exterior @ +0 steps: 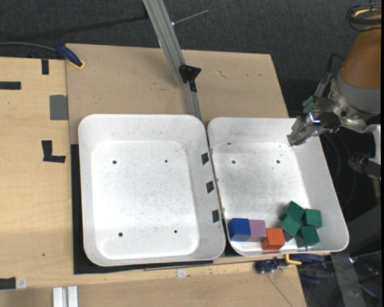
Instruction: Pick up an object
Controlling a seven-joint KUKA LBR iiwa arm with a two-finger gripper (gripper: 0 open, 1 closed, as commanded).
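Blocks (pixel 275 229) in right bin (pixel 256 171); fingers (pixel 299 133) perhaps empty.

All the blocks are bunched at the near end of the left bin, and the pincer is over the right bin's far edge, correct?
Not quite: the camera view shows the blocks bunched at the near end of the right bin, not the left bin. The pincer is indeed over the right bin's far edge.

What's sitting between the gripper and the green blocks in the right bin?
Nothing: in the camera view, only bare white floor of the right bin lies between the gripper and the green blocks.
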